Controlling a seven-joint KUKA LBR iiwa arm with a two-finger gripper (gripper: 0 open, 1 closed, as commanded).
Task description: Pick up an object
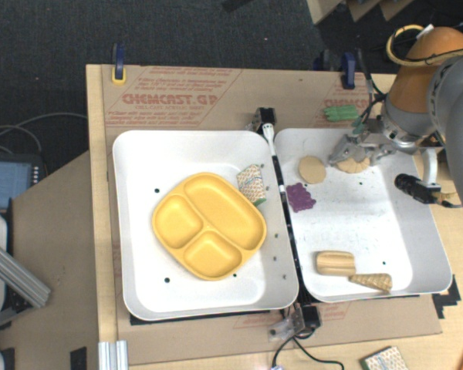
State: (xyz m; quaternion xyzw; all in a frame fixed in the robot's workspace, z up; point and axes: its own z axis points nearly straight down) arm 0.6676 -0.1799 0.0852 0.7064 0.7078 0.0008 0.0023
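Observation:
My gripper (353, 153) hangs low over the far end of the right bin (417, 237), right above a small tan piece (356, 165) that it partly hides. Just left of it lies a round tan cookie (312, 169), and a purple grape bunch (299, 197) sits nearer the bin's left wall. Toward the front of this bin rest a tan bread-like block (335, 263) and a waffle cone (372, 281). The left bin (135, 230) carries a yellow divided plate (208, 224) with a small patterned object (251, 182) at its upper right edge.
A green item (341, 114) lies on the bench behind the right bin. The grey arm with its orange band (424, 68) comes in from the upper right. The two bins meet along a narrow ridge (282, 206).

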